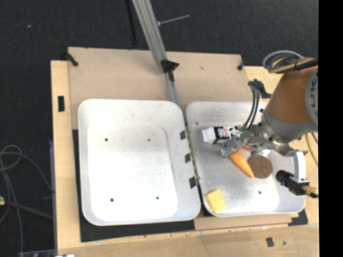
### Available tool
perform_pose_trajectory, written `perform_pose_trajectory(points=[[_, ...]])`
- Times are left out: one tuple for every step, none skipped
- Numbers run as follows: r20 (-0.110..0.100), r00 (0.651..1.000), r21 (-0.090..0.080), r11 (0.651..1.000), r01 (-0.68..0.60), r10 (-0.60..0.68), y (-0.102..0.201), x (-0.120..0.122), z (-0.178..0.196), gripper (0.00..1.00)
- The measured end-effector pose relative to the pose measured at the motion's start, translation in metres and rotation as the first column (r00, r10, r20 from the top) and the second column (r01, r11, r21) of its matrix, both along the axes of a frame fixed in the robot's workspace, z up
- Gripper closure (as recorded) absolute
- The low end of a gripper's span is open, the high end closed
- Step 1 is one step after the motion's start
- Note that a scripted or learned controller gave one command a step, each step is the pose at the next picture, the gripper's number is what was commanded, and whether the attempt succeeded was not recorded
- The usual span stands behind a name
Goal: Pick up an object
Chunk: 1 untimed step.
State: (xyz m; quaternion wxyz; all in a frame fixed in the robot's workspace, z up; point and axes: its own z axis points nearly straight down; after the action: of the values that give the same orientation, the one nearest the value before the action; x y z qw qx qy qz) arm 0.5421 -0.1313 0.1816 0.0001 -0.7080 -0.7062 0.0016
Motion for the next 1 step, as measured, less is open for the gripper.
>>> perform_pose_trajectory(points=[[0.002,1.000,-0.002,1.000,0.000,0.000,-0.0043,0.0012,-0.0604,0.00]])
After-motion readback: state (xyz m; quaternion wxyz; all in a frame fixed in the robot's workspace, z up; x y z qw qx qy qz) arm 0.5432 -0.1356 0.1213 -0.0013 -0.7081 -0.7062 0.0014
